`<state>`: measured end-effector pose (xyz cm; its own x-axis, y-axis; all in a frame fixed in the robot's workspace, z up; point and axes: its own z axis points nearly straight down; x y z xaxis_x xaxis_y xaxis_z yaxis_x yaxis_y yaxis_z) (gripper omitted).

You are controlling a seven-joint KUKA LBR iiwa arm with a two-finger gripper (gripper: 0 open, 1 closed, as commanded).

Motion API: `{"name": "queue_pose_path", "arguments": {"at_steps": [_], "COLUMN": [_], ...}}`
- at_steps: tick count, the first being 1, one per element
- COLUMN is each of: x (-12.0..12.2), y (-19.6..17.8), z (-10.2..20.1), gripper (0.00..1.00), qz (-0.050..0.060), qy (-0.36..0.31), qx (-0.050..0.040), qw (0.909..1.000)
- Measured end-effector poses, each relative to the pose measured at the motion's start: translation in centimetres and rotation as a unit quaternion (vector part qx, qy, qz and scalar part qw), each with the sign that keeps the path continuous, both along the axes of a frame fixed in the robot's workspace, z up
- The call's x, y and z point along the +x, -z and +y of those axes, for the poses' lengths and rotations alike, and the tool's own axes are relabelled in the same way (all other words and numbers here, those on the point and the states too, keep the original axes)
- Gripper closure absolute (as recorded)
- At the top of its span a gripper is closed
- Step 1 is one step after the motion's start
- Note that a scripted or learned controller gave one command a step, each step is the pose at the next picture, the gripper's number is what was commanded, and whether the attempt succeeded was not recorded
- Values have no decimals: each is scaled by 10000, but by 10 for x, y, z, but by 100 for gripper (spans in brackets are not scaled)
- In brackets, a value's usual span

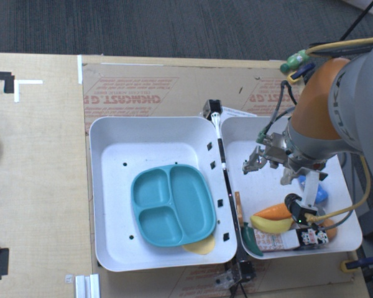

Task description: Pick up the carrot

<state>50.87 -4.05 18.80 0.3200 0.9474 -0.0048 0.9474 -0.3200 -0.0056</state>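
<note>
- Dark carpet lies beyond the bench; on it a cardboard sheet [149,92] carries two white bins, and I hang over the right bin [236,135].
- My gripper [256,161] sits above bare bin floor, and I cannot tell whether my jaws are parted or closed from this angle.
- Risk, as I judge it: the carrot [275,212] lies touching the yellow banana [272,224], so a descent slightly off could catch the banana instead, or nudge both against the near wall.
- My own wrist and cabling crowd that corner, which may hide a missed grasp.
- From my jaws, the carrot lies toward the bin's near edge and slightly to the arm's side, apart from me, with nothing between us.
- Beyond my jaws, in the left bin [105,166], rests a teal divided plate [173,205].
</note>
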Motion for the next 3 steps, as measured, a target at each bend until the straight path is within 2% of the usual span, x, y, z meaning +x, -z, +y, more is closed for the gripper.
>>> {"name": "queue_pose_path", "arguments": {"at_steps": [1, 2, 3], "x": [-30, -31, -30], "y": [91, 100, 95], "z": [-55, -83, -84], "gripper": [0, 0, 100], "qz": [-19, 7, 30], "qy": [363, -756, -767], "qx": [8, 31, 37], "qw": [9993, 9971, 9970]}}
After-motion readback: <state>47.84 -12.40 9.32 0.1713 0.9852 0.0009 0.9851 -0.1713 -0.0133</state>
